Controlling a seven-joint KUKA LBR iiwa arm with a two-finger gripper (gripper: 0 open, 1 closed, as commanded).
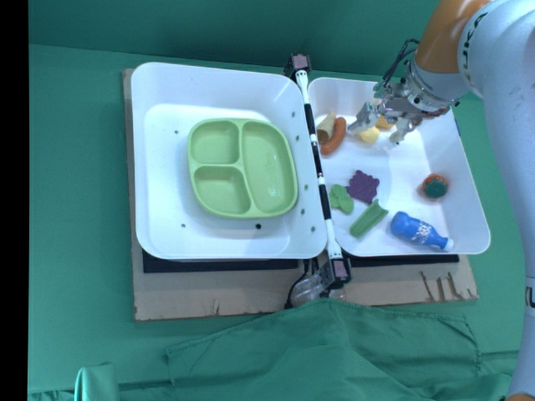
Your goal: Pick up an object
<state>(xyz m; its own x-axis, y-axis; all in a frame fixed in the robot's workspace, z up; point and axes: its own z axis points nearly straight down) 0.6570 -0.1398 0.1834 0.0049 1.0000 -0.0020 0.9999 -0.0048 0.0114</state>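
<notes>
The pincer (383,125) hangs low over the right bin (468,215) toward its twelve o'clock end, fingers parted and gripping nothing, right above a small yellow piece (369,134) with a hot dog (332,134) just at its nine o'clock. Purple grapes (363,185) lie mid-bin, a blue bottle (420,231) at five o'clock. The left bin (159,224) holds a green divided plate (242,167).

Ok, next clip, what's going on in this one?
The arm reaches into the right bin, its pincer low over the small yellow piece near the hot dog. Nothing is visibly gripped yet. Grapes, a blue bottle and other toys lie untouched; a green divided plate sits in the left bin.
</notes>
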